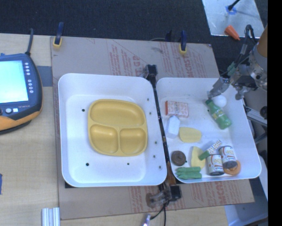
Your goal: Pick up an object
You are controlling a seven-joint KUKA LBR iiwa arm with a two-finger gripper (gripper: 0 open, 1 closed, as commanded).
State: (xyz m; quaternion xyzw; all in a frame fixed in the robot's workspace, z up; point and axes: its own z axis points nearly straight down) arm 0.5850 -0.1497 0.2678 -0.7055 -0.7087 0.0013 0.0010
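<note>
Near edge of the right bin (252,140): a green pod-shaped toy (188,173), two small cans (222,160) and a brown disc (178,157). Mid-bin: a yellow wedge (190,134) and a white bottle (172,125). Far side: a green bottle (219,114) with a white cap lies flat beneath the gripper (223,89), whose opening cannot be judged from here. The bottle looks light, rigid, smooth and likely slippery; across its body seems the best grasp. The left bin (70,126) holds a yellow divided tray (117,126).

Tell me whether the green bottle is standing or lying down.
Lying down. The green bottle shows its full length along the right bin's floor, white cap toward the gripper at the far end.
</note>
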